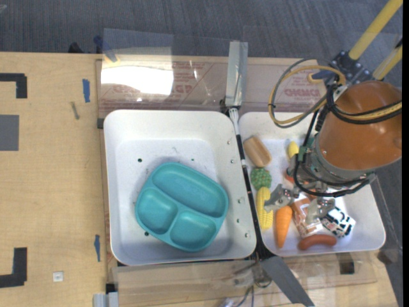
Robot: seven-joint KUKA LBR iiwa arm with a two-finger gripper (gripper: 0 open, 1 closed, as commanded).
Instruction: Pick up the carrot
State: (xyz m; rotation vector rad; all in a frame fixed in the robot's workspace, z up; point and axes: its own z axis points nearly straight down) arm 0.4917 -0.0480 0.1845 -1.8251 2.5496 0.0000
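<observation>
Carrot (282, 226) lies just right of the corn (264, 208). Gripper (295, 201) hovers over its top end; opening cannot be told. Descend centred, avoiding the corn and sausage (316, 241).

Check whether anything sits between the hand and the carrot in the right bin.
Nothing visible does. The hand hangs directly beside the carrot, which lies near the right bin's front wall. The corn flanks the carrot on its far side and the sausage lies just past it, crowding a grasp.
</observation>
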